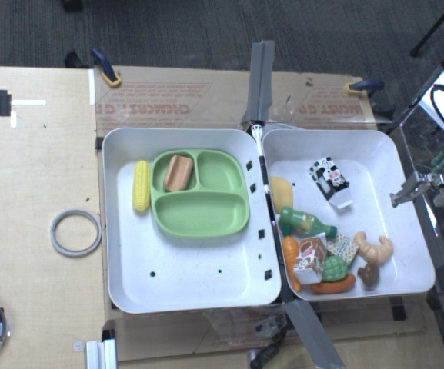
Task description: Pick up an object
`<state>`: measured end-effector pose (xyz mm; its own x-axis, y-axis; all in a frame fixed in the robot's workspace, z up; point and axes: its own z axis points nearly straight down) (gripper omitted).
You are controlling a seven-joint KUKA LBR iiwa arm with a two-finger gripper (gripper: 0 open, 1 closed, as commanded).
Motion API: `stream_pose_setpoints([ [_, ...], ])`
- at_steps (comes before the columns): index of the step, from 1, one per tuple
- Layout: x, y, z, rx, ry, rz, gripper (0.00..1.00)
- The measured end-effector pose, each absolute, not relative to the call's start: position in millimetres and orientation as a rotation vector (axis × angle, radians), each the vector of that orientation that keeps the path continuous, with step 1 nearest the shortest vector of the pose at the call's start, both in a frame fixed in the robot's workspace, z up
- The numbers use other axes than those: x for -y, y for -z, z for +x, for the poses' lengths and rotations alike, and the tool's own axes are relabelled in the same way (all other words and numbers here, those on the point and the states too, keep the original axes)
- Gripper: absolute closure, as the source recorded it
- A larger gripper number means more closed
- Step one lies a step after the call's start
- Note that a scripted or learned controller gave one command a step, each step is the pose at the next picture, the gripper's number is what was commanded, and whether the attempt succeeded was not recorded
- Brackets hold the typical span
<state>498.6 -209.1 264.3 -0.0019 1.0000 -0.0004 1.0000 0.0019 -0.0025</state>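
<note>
Gripper (406,195) sits at the far right, just over the right bin's (391,148) outer rim. Whether it is spread or closed I cannot tell, and nothing shows in its grasp. Nearest to it in that bin is a croissant (374,248), then a black-and-white cow toy (329,179) lying alone towards the back. A green bottle (305,223), a small carton (308,256) and broccoli (334,269) are heaped at the front-left corner. Across the divider in the left bin (121,267) is a green divided plate (202,217) with a sausage roll (178,173) in its back-left compartment, and corn (141,184) just beside its left edge.
</note>
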Motion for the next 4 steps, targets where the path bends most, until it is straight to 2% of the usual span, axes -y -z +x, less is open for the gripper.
stream_pose_setpoints([
  [1, 209, -208, 561.1, 2.100, -0.002, -2.334, 0.00],
  [2, 183, -281, 602.2, 1.878, -0.004, -2.519, 0.00],
  [3, 157, -217, 632.9, 1.868, -0.006, -2.524, 0.00],
  [4, 123, -131, 658.6, 2.367, -0.003, -2.065, 0.00],
])
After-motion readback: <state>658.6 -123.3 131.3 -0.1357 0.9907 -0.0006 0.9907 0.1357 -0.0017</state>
